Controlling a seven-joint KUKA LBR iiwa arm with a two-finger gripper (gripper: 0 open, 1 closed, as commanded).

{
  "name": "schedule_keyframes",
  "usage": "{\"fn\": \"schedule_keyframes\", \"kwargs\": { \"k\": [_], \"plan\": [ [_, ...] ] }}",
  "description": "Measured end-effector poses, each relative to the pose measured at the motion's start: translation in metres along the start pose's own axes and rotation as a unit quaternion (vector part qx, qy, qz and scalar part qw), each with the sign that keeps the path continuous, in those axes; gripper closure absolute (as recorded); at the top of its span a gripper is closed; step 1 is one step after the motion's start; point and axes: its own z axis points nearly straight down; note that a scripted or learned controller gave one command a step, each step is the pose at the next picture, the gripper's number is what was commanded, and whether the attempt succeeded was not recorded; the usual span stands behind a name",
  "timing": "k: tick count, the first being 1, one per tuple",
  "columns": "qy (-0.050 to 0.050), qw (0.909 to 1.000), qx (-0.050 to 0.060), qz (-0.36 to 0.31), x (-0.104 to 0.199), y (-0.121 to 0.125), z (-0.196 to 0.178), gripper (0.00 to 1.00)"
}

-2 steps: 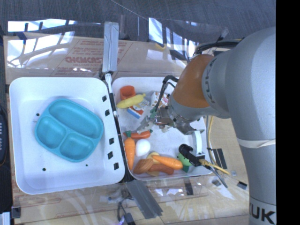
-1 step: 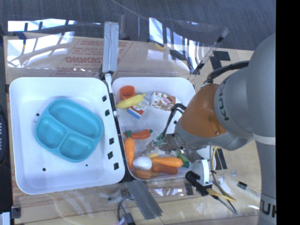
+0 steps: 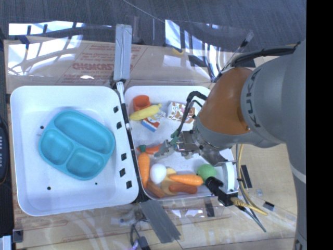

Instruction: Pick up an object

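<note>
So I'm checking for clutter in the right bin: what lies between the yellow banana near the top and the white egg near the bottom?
In the camera view, between the banana and the egg lie bare white bin floor and an upright orange carrot beside the egg.

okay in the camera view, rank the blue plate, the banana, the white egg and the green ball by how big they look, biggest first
1. blue plate, by far the largest
2. banana
3. white egg and green ball: they look about alike, and the arm hides part of the ball, so I won't rank them.
</note>
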Motion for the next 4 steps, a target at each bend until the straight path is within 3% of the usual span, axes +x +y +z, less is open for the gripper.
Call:
{"fn": "schedule_keyframes", "kwargs": {
  "k": [1, 2, 3, 4],
  "plan": [
    [-0.001, 0.9978, 0.003, -0.066, -0.014, -0.002, 0.085, 0.0],
    [0.0, 0.9929, 0.002, -0.119, -0.029, 0.063, 0.078, 0.0],
    [-0.002, 0.9925, -0.002, -0.122, -0.003, 0.047, -0.076, 0.0],
    [0.001, 0.987, 0.006, -0.16, 0.02, 0.019, 0.005, 0.0]
  ]
}}
